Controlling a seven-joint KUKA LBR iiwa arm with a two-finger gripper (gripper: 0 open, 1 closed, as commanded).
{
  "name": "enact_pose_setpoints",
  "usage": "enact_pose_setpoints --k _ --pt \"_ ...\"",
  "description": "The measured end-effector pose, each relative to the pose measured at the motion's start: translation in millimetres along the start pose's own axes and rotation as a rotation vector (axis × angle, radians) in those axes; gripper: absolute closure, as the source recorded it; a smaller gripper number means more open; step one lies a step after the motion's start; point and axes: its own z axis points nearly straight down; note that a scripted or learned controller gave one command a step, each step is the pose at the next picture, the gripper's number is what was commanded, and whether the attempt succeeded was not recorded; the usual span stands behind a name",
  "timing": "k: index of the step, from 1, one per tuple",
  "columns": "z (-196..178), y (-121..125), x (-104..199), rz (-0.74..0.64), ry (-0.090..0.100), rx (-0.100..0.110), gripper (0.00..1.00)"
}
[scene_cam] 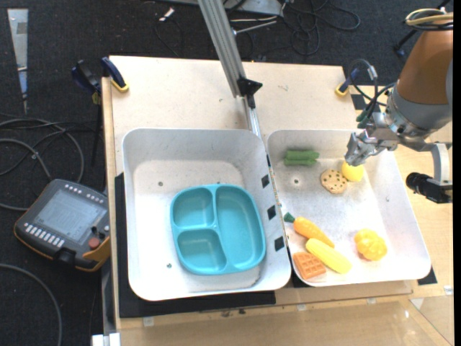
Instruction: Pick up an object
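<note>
Inventory from my remote seat, clock directions taken from the right bin's [403, 215] middle.

- Gripper [356, 158]: at 1 o'clock, down over a small yellow piece [353, 171]. I cannot tell how far the jaws are parted, nor whether they grip it.
- Cookie [333, 181]: just beside the yellow piece, at its 8 o'clock.
- Green bean [300, 157]: 11 o'clock.
- Carrot [311, 228], corn [328, 256], waffle [309, 266]: clustered at 7 o'clock (close together).
- Lemon [371, 244]: 5 o'clock.
- Left bin [144, 150]: teal divided plate [217, 228] lying flat.
- Tabletop [180, 92]: carries both bins.
</note>
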Motion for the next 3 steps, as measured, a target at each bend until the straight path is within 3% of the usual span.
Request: enact_pose_setpoints --k 3 --pt "18 -35 166 -0.005 0.003 0.007 1.0"
